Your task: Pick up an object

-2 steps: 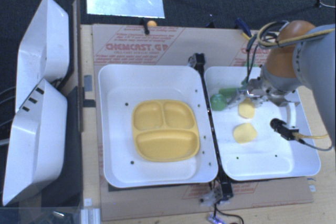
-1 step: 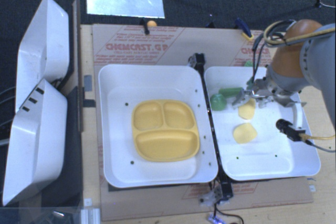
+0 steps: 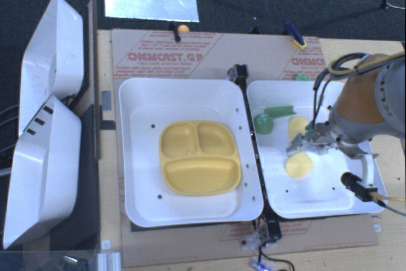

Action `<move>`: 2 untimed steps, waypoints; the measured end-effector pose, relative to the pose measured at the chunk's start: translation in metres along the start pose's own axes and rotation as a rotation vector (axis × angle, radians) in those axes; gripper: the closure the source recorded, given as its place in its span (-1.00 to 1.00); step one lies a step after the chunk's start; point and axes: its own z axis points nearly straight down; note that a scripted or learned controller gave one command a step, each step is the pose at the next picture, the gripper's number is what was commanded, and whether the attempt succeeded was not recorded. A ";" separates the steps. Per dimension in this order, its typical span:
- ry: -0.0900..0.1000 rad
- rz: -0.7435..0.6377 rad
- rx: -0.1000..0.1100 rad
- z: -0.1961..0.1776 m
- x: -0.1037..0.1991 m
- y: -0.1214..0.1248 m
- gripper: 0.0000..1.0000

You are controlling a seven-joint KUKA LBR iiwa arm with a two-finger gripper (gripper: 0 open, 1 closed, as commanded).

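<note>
Bench [image 3: 108,136] covered by a printed cardboard sheet [image 3: 209,54], on which two shallow white bins rest side by side, touching along their inner rims. The left bin [image 3: 136,155] and right bin [image 3: 317,203] are joined by black clips [image 3: 238,73] at the far and near ends of that shared seam.

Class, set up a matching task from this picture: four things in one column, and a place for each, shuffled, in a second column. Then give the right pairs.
Things:
1. yellow divided plate
2. green ladle
3. pale yellow disc
4. orange ball

Places:
A. right bin, near the divider
B. bench edge beyond the bins
C. left bin
D. right bin, beside the gripper

Pairs: 1-C, 2-A, 3-D, 4-B
</note>
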 end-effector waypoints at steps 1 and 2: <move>-0.001 0.000 -0.003 -0.002 0.035 0.076 -1.00; -0.001 -0.004 -0.009 -0.074 0.048 0.058 -1.00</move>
